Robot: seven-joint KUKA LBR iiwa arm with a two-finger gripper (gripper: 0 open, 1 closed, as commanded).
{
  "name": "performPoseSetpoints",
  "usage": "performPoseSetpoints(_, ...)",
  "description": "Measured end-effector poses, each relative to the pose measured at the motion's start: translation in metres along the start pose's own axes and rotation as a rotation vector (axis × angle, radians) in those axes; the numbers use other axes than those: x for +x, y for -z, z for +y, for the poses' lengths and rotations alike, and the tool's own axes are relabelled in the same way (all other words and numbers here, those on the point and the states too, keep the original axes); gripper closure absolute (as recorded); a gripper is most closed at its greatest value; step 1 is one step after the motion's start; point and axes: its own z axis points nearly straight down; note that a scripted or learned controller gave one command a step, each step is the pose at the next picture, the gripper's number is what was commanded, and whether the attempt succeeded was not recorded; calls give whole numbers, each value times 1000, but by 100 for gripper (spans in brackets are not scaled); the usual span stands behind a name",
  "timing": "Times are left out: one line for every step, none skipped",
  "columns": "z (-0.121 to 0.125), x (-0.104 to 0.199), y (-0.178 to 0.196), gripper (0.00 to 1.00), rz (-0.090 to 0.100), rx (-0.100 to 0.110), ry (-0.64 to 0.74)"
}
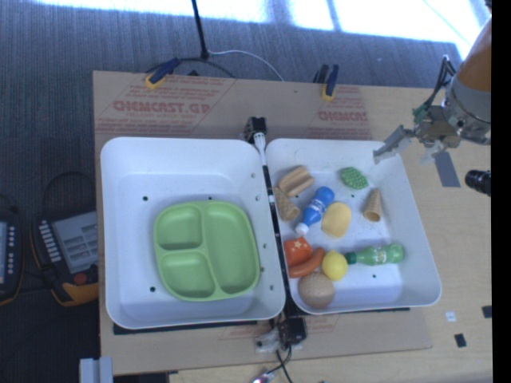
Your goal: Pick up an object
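Toys: all in right bin [415,238], e.g. blue bottle [316,207], green bottle [377,255], yellow ball [334,266], cone [373,204], bread [295,180].
Claw [415,153]: above bin's far right corner, fingers spread wide, nothing btwn them.
Left bin [120,214]: green tray [206,250] w/ compartments.
Bench [144,106]: brown board, clamps at back.

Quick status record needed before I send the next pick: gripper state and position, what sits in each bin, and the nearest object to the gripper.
gripper: open, above the right bin's far right corner, holding nothing
left bin: green divided plate
right bin: green bottle, blue bottle, yellow lemon, cone, green spotted piece, other toy foods
nearest to gripper: green spotted piece
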Motion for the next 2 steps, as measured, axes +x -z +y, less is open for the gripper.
performPoseSetpoints(-5, 56, -96, 0, 2, 2, 25)
performPoseSetpoints(1, 93, -158, 0, -1, -1, 60)
